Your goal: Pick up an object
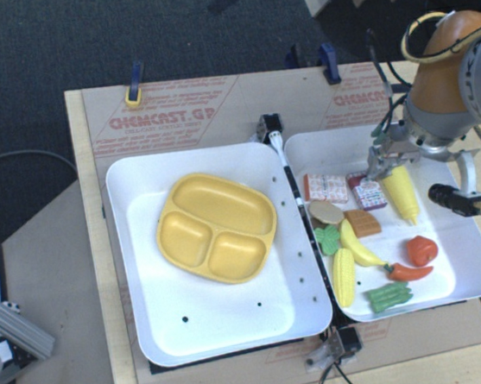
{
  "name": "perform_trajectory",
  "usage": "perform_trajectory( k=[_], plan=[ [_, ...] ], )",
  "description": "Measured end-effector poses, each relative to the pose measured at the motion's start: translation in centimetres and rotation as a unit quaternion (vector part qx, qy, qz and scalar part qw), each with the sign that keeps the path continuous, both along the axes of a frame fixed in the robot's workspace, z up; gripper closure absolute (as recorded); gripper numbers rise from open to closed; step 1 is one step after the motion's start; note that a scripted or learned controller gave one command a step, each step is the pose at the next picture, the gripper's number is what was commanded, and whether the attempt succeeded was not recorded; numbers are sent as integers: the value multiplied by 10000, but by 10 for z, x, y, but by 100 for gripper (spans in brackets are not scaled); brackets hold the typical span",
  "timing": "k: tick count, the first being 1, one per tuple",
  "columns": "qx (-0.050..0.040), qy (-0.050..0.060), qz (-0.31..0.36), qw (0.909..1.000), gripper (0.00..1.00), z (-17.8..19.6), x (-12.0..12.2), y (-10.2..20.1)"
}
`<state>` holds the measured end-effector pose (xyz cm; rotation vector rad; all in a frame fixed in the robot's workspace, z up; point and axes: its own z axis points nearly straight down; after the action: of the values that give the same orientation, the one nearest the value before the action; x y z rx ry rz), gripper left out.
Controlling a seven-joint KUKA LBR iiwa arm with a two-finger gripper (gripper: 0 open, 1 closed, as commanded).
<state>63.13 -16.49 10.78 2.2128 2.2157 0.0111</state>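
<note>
Overhead, the arm (448, 74) reaches in from three o'clock, its orange band uppermost, and the gripper (382, 163) hangs low over the top middle of the right bin (476, 266). Whether its jaws stand apart or together, I cannot tell; nothing shows clearly between them.

Directly beside the gripper, at its four o'clock, a yellow mustard bottle (402, 194) lies with its tip pointing toward five o'clock. At the gripper's seven o'clock sits a small dark red packet (368, 193), and further toward nine o'clock a white and red checked box (326, 187) lies flat. Below those, a tan bun (326, 214) and an orange-brown block (363, 223) lie close together. A banana (358, 245) curves down from the block toward five o'clock, with a green leafy piece (327, 239) on its nine o'clock side and a corn cob (344, 277) just under it. Toward the bin's four o'clock corner lies a tomato (422, 250), a red chilli (410, 273) touching its lower edge, and a green vegetable (388, 296) near the bottom wall.

The left bin (152, 319) holds a yellow divided plate (217, 227), tilted a little, with its two small compartments toward six o'clock. A black clip (271, 126) sits at twelve o'clock where the two bins meet.
</note>
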Motion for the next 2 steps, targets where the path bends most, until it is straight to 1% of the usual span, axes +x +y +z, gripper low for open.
perform_trajectory(
  k=[1, 2],
  plan=[
    [1, 23, 5, 10000, 100, 63, 5, 6],
    [0, 27, 1, 10000, 100, 117, 6, 6]
  ],
)
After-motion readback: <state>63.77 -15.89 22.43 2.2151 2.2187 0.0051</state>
